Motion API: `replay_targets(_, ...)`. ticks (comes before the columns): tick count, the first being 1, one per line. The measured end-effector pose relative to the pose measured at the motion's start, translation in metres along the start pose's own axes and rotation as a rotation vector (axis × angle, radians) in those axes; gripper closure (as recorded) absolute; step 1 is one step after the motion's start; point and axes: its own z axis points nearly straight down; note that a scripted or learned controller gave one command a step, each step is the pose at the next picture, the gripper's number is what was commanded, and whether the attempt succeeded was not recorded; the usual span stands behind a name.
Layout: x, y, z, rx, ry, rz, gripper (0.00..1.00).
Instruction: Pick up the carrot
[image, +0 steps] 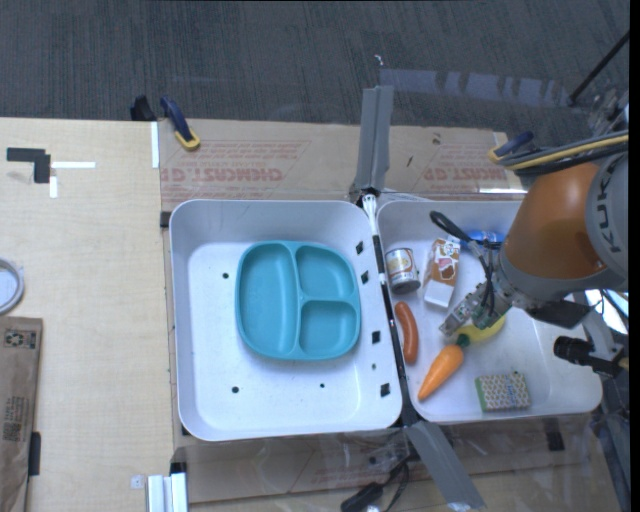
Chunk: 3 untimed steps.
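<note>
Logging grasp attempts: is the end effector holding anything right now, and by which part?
Cannot be told. The end effector sits right at the carrot's leafy top, but the view doesn't show the carrot between it.

The carrot (441, 371) lies in the right bin (560, 405), just right of the sausage (407, 331), with the gripper (467, 320) just above its green end.

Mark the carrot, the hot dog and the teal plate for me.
carrot (441, 371), camera view, middle of its orange body
hot dog (407, 331), camera view, mid-length
teal plate (262, 297), camera view, floor of its large compartment
</note>
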Motion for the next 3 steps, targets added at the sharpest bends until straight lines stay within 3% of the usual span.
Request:
replay_targets(1,0.0001,0.0,0.0,0.0,0.0,0.0,0.0)
replay_targets(2,-0.0011,0.0001,-0.0092,-0.001,-0.001,0.004,1.0)
replay_targets(3,-0.001,0.0002,-0.0092,-0.001,-0.001,0.003,0.0)
